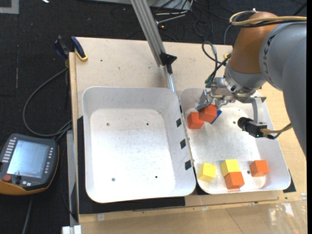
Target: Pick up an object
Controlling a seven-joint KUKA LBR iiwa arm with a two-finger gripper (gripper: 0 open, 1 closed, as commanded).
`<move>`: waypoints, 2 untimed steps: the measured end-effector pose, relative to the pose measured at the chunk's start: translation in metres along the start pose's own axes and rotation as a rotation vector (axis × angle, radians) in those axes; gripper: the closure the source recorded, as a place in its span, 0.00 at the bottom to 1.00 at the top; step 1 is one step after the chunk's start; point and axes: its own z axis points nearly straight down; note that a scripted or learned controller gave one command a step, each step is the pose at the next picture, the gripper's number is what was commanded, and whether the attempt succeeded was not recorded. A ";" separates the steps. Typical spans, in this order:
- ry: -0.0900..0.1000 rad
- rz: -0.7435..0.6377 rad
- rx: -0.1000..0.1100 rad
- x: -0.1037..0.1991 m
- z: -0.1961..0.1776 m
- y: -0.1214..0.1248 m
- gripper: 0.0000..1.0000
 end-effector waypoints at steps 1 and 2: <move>0.001 -0.002 -0.003 0.028 -0.036 0.023 1.00; 0.004 -0.005 0.011 0.112 0.002 -0.019 1.00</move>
